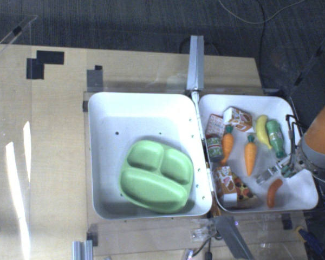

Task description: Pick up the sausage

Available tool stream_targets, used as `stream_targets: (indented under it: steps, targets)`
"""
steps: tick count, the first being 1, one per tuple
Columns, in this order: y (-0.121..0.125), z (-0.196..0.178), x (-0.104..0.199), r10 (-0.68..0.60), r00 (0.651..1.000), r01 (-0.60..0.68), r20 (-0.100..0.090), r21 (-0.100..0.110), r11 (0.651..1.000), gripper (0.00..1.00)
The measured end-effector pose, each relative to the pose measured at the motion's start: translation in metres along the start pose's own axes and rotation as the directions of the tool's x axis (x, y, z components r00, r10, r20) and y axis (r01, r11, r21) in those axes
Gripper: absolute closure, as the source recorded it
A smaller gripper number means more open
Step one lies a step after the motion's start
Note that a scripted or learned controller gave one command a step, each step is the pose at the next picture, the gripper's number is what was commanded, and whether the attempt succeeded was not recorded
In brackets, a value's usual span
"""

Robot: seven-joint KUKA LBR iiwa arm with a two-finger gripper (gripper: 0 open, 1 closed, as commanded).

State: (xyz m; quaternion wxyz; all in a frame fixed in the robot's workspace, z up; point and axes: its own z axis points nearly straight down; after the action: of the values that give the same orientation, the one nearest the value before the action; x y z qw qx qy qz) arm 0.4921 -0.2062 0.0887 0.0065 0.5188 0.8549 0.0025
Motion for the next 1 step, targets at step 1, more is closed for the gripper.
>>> stream_targets:
  steps: [1]
  targets:
    - [-0.0019, -0.0080, 0.0016, -0.343, 0.939, 0.343, -0.006, 0.004, 0.939, 0.00]
